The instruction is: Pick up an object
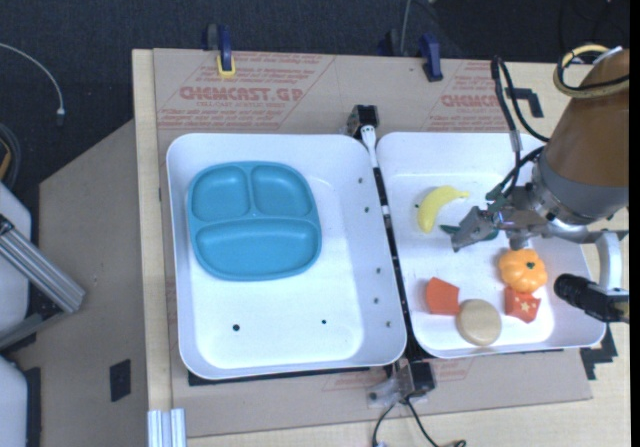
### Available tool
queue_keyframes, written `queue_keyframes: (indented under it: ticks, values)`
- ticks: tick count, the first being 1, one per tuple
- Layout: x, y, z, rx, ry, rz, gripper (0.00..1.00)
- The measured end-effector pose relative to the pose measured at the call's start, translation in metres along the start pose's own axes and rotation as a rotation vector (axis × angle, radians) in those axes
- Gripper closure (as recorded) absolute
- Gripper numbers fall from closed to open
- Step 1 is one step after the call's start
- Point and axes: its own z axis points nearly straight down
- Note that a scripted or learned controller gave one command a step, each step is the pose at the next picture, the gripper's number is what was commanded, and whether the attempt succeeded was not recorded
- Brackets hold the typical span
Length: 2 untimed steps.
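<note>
Hovering over the right bin, hand (470, 230) beside the banana (438, 206).
Banana lies just far-left of the hand, long axis slanting; hand's state unclear.

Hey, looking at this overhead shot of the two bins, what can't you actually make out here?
- Gripper, camera view: dark, small and blurred over the right bin; whether it is open or shut cannot be told.
- Red item: partly covered by the orange toy, so its shape is unclear.
- Arm: cut off by the right edge.
- Blue divided plate: fully visible, nothing hidden.
</note>
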Motion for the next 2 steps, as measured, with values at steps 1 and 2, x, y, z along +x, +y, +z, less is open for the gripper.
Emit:
queue_keyframes:
  ticks: [1, 2]
  values:
    - [0.000, 0.003, -0.006, -0.013, -0.002, -0.003, 0.00]
    - [-0.001, -0.003, 0.039, -0.005, 0.000, -0.002, 0.00]
